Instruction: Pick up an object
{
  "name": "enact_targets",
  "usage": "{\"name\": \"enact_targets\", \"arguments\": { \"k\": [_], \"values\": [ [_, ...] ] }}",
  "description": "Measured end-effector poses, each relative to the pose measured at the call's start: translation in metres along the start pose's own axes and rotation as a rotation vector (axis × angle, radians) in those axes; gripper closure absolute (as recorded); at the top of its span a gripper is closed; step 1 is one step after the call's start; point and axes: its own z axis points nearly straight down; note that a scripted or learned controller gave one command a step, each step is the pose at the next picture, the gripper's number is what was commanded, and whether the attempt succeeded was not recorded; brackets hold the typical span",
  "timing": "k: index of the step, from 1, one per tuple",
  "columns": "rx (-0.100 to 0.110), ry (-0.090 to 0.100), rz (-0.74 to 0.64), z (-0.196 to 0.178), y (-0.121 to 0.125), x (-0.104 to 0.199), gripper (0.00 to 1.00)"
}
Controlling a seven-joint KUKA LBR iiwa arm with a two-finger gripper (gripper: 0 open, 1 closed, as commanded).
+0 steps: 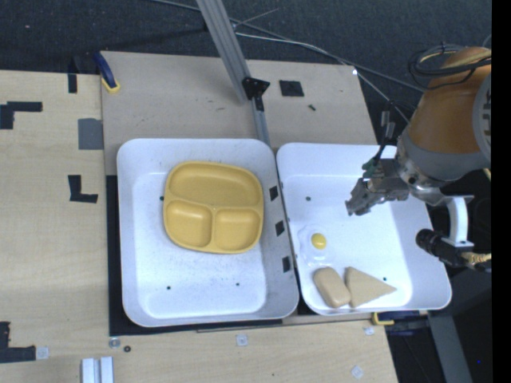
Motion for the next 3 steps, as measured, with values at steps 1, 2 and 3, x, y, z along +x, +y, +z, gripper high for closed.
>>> {"name": "enact_targets", "arguments": {
  "k": [1,2,3],
  "values": [
    [-0.001,0.0,-0.001,0.014,0.004,0.059,1.0],
    [0.0,0.001,-0.002,0.017,-0.003,0.119,1.0],
    [0.001,0.0,-0.002,0.027,-0.006,0.179,1.0]
  ]
}}
